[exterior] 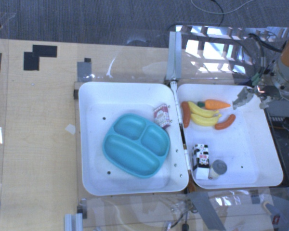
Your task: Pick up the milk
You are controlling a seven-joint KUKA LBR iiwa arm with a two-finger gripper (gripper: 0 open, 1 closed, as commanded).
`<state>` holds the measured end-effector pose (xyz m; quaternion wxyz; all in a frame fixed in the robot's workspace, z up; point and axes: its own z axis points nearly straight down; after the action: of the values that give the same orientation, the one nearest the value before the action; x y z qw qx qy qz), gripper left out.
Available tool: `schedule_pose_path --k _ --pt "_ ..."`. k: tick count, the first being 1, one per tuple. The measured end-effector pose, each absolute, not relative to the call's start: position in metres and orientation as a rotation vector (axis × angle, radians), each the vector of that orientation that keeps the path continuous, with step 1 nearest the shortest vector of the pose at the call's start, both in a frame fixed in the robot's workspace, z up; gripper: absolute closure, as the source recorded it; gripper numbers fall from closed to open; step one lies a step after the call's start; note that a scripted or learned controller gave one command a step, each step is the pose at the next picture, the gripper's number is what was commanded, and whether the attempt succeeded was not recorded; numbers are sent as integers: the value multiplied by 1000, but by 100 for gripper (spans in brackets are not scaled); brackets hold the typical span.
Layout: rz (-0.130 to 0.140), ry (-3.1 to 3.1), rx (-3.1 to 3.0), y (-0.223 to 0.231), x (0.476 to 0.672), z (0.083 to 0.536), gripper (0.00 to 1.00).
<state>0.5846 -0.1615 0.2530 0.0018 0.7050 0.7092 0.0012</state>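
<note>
Bench (33,129): bearing two white bins.
Milk (200,160): one cow-patterned carton, lying well below-left of the pincer.
Pincer (254,99): hovering, fingers spread, grasping nothing.

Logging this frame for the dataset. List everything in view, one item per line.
Bins: two, white, side by side on the bench.
Plate: one, blue, divided, left bin.
Packet: one, red and white, left bin, by plate.
Bananas: yellow bunch, right bin, top.
Carrot: one, orange, above bananas.
Sausages: two, red-brown, flanking bananas.
Milk: one carton, white with black patches, right bin, bottom left.
Can: one, grey, beside milk.
Gripper: one, grey, open, right bin's top right.
</note>
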Motion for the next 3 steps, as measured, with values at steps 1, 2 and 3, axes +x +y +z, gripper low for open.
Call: schedule_pose_path --k 1,2,3 --pt "2 2300 2137 -205 549 142 0" --pt "3 2179 2260 -122 526 106 0" --pt "12 1924 2476 -95 596 89 0"
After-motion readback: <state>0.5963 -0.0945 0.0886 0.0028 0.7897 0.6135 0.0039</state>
